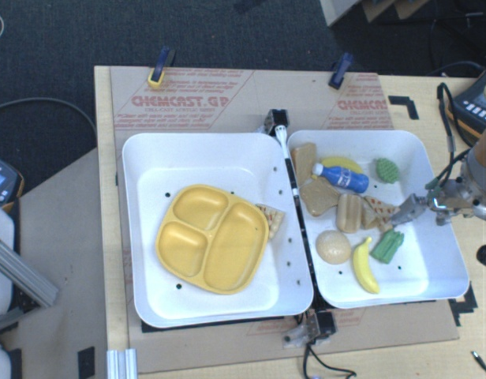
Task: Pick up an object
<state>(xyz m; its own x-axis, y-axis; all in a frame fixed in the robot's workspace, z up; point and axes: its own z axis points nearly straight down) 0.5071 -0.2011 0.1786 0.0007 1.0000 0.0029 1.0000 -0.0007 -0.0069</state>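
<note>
The gripper [402,212] hangs low over the right bin [432,268], its tips just above the green block [386,245]; I cannot tell how it is set, and nothing shows in its grasp. Beside that block lie the banana [364,268] and a pale round piece [334,246]; beyond it lies the blue bottle [343,178]. Left of the right bin, the left bin [140,235] holds a yellow divided plate [212,238]. Both bins rest on a brown board [188,99] over dark carpet [69,22].
</note>
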